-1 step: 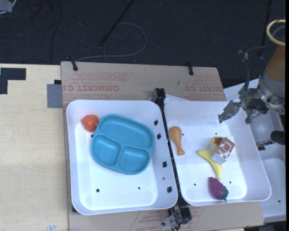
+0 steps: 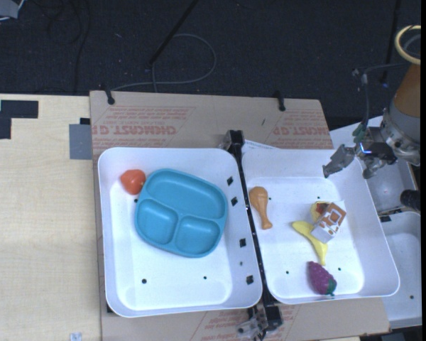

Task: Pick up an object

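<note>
Gripper (image 2: 355, 158): fingers spread apart, nothing between them, above right bin (image 2: 383, 261) far rim. Within that bin: drumstick (image 2: 260, 204), banana (image 2: 311, 237), grapes (image 2: 321, 277).

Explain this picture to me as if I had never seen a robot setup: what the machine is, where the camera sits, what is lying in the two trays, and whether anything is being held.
This is one camera fixed above a bench, looking down at a slant. At the right edge is the end of a grey robot arm with an orange band; its hand hangs over the far right rim of the right bin. Nothing shows between its fingers, so it holds nothing.

Two shallow white bins sit side by side on a cardboard sheet. The left bin holds a blue divided plate and, at the plate's upper left, a small orange-red toy. The right bin holds toy food: a drumstick, a yellow banana, a small printed carton against the banana, and a purple bunch of grapes near the front.

The job is simply to pick one up.
</note>
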`<state>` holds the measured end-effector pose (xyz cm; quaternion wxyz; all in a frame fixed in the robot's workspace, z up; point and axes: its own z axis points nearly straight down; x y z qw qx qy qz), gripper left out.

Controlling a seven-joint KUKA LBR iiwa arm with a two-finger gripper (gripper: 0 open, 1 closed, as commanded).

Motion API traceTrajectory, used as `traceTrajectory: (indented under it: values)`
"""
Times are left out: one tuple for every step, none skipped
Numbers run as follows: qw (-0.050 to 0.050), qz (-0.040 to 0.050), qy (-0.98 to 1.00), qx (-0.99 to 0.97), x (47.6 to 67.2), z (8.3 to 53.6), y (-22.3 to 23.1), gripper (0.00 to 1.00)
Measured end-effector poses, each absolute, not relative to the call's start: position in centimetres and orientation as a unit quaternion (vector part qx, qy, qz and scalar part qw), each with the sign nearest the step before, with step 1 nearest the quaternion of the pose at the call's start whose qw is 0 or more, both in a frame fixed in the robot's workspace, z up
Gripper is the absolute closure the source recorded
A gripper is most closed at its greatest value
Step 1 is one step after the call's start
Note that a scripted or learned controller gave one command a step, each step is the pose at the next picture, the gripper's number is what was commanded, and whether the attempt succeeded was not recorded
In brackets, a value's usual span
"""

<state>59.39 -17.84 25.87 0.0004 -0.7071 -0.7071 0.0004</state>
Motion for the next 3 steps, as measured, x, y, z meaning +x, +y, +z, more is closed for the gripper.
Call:
traceTrajectory:
  values:
    - [0.004,0.0022,-0.707,-0.707,59.3,19.4,-17.6,0.0]
    - [0.003,0.0017,-0.709,-0.706,60.2,14.0,-17.2,0.0]
    - [-0.003,0.0004,-0.708,-0.707,60.4,9.0,-17.2,0.0]
